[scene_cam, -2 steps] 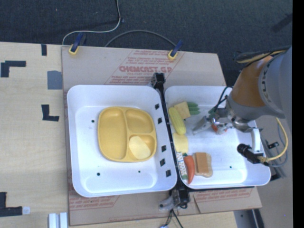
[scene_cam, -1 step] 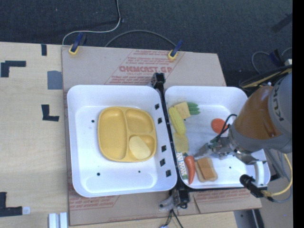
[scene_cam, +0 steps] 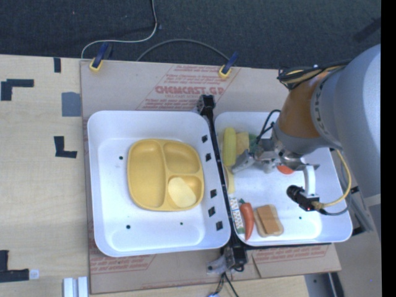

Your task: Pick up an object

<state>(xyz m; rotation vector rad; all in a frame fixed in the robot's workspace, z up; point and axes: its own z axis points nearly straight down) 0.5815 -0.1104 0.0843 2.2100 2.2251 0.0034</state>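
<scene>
My gripper (scene_cam: 247, 159) is low in the right bin (scene_cam: 331, 228), near its left side, just below a yellow corn cob (scene_cam: 229, 145). A small red-orange object (scene_cam: 286, 170) peeks out from under the wrist. Toward the bin's front lie an orange carrot (scene_cam: 247, 219) and a brown slice of bread (scene_cam: 269, 220). A narrow printed packet (scene_cam: 236, 210) lies along the left wall beside the carrot. I see nothing clearly held by the gripper.
The left bin (scene_cam: 111, 228) holds a yellow divided plate (scene_cam: 151, 175) with a pale yellow piece (scene_cam: 182, 192) in its lower right compartment. A black divider (scene_cam: 213, 166) with clips separates the bins. A cable (scene_cam: 331, 203) loops off the wrist over the right bin.
</scene>
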